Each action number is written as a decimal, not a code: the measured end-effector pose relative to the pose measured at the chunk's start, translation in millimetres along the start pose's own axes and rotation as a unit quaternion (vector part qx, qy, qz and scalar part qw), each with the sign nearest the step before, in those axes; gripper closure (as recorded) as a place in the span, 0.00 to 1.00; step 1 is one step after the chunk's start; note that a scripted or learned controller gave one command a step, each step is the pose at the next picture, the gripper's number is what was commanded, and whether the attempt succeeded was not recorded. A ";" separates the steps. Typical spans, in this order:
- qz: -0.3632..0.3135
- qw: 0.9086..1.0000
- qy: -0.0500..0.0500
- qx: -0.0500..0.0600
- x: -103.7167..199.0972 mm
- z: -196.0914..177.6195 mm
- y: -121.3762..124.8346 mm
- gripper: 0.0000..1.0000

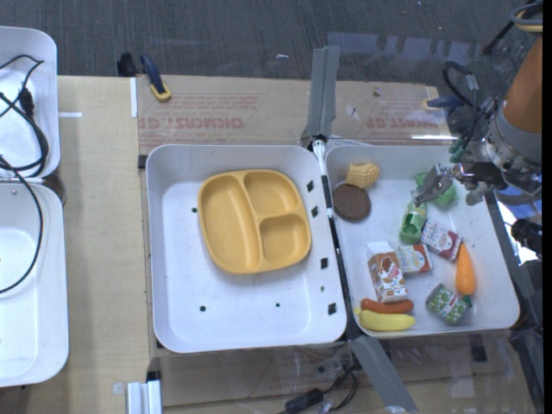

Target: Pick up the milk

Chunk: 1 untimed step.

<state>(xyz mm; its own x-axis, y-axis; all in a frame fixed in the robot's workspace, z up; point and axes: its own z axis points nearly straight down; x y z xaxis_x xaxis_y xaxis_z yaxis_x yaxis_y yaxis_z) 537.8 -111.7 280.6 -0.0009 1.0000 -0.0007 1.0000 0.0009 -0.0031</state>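
The milk [387, 276] is a little carton sitting in the lower middle of the right bin [504, 257], just above the hot dog [385, 304] and banana [385, 320], with a small packet [414, 259] right next to it on the right side. The gripper [448, 179] hangs near the upper right of the frame, over the green stuff [440, 191], well apart from the carton, nothing held. Fingers look a bit apart to me. My guess: the carton's light, fairly stiff but crushable (toy-ish, probably hollow), with slick printed faces. I'd pinch it across the two flat sides around the middle, not the slanted top, and watch for bumping the neighbours.
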 end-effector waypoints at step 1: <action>-0.030 1.000 0.000 -0.006 14.4 184.3 -27.7 0.00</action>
<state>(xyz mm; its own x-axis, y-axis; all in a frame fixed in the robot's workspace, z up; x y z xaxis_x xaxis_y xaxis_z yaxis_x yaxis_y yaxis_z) 509.5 -97.5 96.4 -0.0608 0.9981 -0.0018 0.9981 0.0608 0.0088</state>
